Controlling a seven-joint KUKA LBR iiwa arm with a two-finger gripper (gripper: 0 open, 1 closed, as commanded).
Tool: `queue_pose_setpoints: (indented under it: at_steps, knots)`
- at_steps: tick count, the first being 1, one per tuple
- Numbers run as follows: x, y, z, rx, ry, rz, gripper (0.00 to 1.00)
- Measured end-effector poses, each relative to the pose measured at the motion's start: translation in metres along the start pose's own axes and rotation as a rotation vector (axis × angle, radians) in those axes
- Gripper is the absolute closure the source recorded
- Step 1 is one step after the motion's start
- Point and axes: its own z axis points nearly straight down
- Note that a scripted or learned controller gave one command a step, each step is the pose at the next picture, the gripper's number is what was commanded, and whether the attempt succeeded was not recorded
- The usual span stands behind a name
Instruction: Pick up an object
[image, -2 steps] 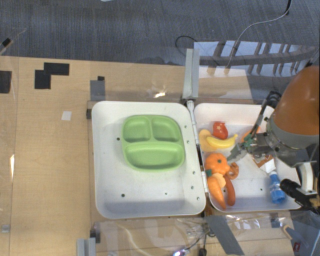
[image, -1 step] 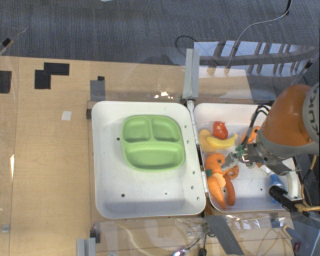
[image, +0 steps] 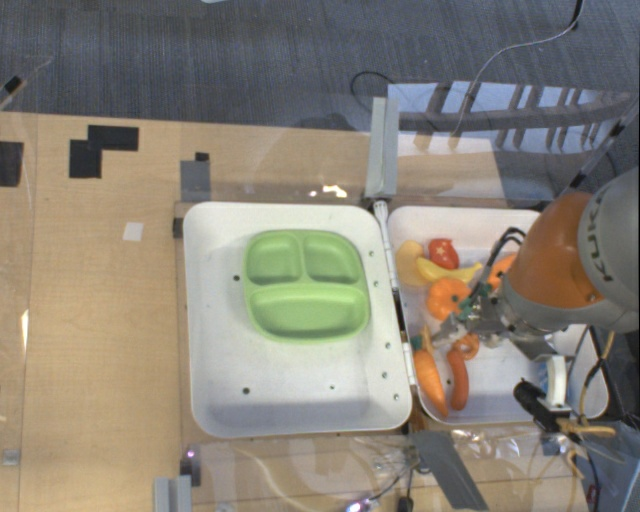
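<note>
1. The tabletop (image: 90, 330) is pale wood at the far left, with a few black marks near its upper edge and a small pale square patch lying on it.
2. The left bin (image: 215, 390) is a shallow white tray. A green divided plate (image: 303, 284) lies flat in its upper middle, with two small compartments along the top and one wide one below.
3. A grey bracket (image: 379, 145) stands at the top of the seam where the two bins meet.
4. The right bin (image: 500, 400) holds a cluster of toy food, crowded against its left wall.
5. At the top of that cluster sit a pale yellow piece (image: 408, 258), a red tomato (image: 443, 252) and a yellow banana-like piece (image: 447, 270), all touching or just beside one another.
6. Below them is an orange round fruit (image: 446, 297), and lower still a carrot (image: 429, 378) lies along the bin's left wall with a red sausage-like piece (image: 458, 382) just beside it.
7. The end effector (image: 468, 322) hangs low over the middle of this cluster, between the orange fruit and the carrot; I cannot tell how far open it is or whether it has anything.
8. The arm's orange band (image: 555, 258) and grey body cover the bin's right side.
</note>
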Motion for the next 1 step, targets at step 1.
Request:
queue_pose_setpoints:
  at_steps: [1]
  knots:
    - [0.0025, 0.0028, -0.0115, -0.007, 0.002, -0.004, 1.0]
